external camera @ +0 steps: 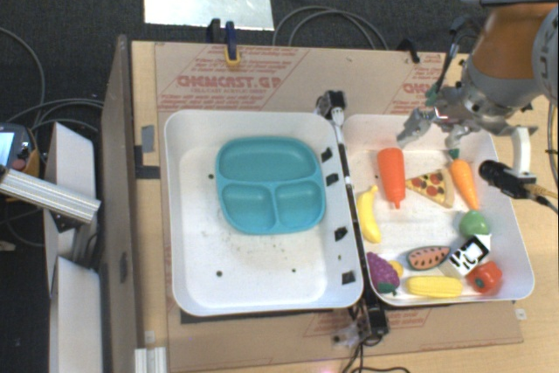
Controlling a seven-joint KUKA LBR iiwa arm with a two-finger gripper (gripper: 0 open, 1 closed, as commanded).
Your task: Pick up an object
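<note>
Hovering open-fingered and empty over the right bin (521, 268), the hand (435, 128) should drop toward six o'clock, straddling the toy carrot (391, 174) across its width.

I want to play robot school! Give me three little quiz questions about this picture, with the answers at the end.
1. True or false: the blue tray sits in the left bin.
2. What lies nearest the claw? A) corn B) pizza slice C) grapes
3. Fill in: the banana lies beside the big orange ____.

Key: 1 true; 2 B; 3 carrot.
</note>
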